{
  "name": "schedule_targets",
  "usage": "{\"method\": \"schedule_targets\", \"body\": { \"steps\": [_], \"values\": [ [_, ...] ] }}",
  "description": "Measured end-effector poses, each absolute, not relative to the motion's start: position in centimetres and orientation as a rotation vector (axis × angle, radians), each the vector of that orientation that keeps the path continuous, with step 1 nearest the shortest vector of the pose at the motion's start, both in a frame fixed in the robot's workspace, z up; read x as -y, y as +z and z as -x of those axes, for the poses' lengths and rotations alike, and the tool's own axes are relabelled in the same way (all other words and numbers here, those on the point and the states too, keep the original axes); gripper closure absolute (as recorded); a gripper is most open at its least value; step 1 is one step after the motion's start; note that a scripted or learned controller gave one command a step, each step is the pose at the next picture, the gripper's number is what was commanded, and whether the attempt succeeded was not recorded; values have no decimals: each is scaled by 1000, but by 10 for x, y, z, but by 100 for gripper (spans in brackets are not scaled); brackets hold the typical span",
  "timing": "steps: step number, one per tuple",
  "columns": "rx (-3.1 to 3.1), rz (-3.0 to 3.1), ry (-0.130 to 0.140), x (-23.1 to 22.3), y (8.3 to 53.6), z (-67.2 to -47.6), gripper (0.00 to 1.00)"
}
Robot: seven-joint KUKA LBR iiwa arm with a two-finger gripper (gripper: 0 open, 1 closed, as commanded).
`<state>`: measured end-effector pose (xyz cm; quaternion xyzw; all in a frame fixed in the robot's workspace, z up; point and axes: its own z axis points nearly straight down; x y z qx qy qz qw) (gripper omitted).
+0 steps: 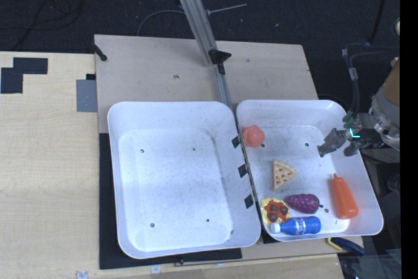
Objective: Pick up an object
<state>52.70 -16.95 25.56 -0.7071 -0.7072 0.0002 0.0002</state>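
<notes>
The right bin [307,111] holds several toy foods: a pink ball [253,136] by its left wall, a pizza slice [282,174] in the middle, a purple grape bunch [303,202], a red-and-yellow piece [274,210], a blue bottle [300,226] along the front wall, and an orange bottle [343,197] at the right. My gripper [338,141] hangs over the bin's right part, above and behind the orange bottle, with nothing seen between its fingers.
The left bin [130,115] stands beside the right one, joined by black clips [243,170]. A metal rail [198,16] slants over the bench behind the bins. The arm enters from the right edge.
</notes>
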Motion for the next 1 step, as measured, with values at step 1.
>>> {"method": "schedule_targets", "body": {
  "steps": [1],
  "values": [
    [2221,2221,1,169,256,-527,0]
  ]
}}
